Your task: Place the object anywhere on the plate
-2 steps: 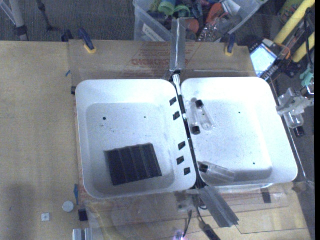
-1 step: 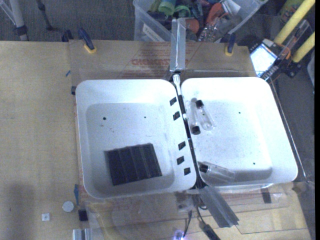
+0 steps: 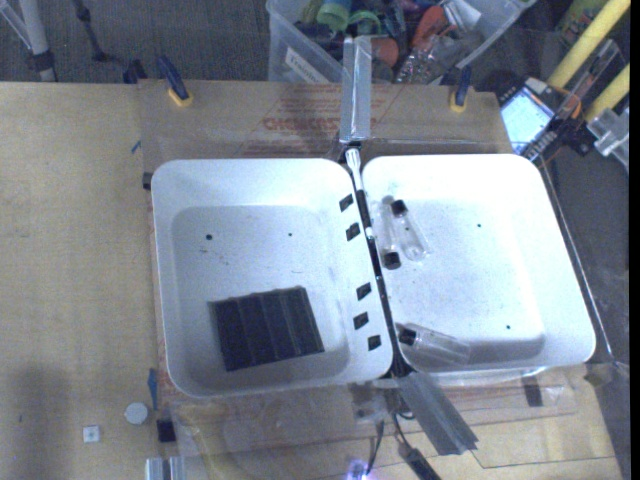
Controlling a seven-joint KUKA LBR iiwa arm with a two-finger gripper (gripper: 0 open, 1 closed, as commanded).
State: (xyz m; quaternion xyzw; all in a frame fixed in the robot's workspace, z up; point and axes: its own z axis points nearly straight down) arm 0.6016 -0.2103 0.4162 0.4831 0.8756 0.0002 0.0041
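A dark ribbed square plate (image 3: 266, 329) lies flat in the front part of the left bin (image 3: 180, 193). In the right bin (image 3: 520, 198), a clear plastic vial with black ends (image 3: 402, 234) lies close to the left wall, roughly lengthwise front to back. A second clear vial with a black cap (image 3: 433, 344) lies on its side at the bin's front left corner, its cap pointing left.
The two bins meet at a ridge with several black tabs (image 3: 360, 268). A metal bar (image 3: 354, 88) runs back from that ridge. A clear tub of colourful toys (image 3: 400, 13) stands behind the bench. Small clamps (image 3: 177, 90) sit at the bench's back edge.
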